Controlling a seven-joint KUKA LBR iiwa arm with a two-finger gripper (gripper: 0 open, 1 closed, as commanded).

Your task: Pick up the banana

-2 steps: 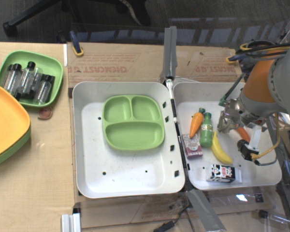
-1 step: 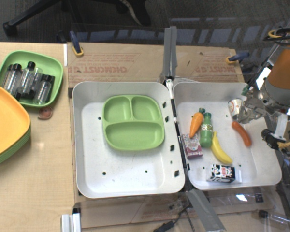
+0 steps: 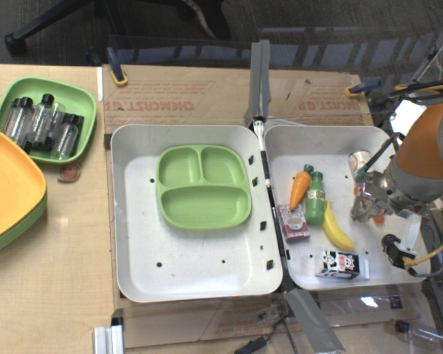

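Within right bin (image 3: pixel 310 271) — banana (image 3: pixel 337 228) lies diagonally, upper-left to lower-right.

Green divided plate (image 3: pixel 204 186) in left bin (image 3: pixel 133 220). Carrot (image 3: pixel 300 187), green bottle (image 3: pixel 314 198), snack packet (image 3: pixel 293 223), black-and-white carton (image 3: pixel 340 264) in right bin (image 3: pixel 310 142). Vials in green tray (image 3: pixel 48 87) on counter (image 3: pixel 59 271).

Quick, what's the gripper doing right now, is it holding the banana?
Gripper: cannot be told whether open or closed; not holding the banana, which lies in the right bin to the gripper's left.
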